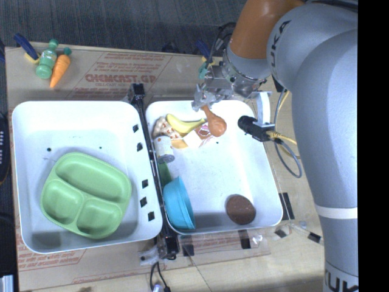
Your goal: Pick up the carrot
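Carrot (59,70) is seen on the bench beyond the left bin (24,117), well apart from the gripper (203,101), which is poised over the right bin (270,163) beside a banana (182,124); finger spacing cannot be judged, possibly because of the slant.

robot lab, grey arm (322,102), two white bins (79,111), toy food

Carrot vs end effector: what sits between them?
In the camera view, bare brown board with red print and the right bin's top-left rim separate the carrot, outside the bins at upper left, from the end effector.
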`<act>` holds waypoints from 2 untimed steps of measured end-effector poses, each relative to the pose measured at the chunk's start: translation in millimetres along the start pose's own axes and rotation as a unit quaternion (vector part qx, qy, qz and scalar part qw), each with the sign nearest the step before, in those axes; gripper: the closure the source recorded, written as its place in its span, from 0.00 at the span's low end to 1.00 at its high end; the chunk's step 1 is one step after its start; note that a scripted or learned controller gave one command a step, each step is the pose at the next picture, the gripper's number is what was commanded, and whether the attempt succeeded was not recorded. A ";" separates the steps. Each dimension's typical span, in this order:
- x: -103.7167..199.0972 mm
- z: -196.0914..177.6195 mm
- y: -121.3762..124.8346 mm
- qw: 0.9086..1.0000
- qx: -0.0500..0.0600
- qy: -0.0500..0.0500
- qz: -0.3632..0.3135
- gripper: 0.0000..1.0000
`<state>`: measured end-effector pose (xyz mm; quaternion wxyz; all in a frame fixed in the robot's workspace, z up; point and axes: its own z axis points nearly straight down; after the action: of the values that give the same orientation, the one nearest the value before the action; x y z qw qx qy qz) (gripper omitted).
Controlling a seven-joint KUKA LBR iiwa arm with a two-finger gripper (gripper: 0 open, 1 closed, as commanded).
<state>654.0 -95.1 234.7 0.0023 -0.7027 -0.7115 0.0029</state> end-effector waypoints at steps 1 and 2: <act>-70.2 68.2 -33.6 1.000 0.004 -0.002 -0.007 0.00; -65.9 141.7 -110.3 0.993 -0.002 0.001 -0.115 0.00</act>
<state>543.5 -162.5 93.9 0.0021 -0.6163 -0.7875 0.0002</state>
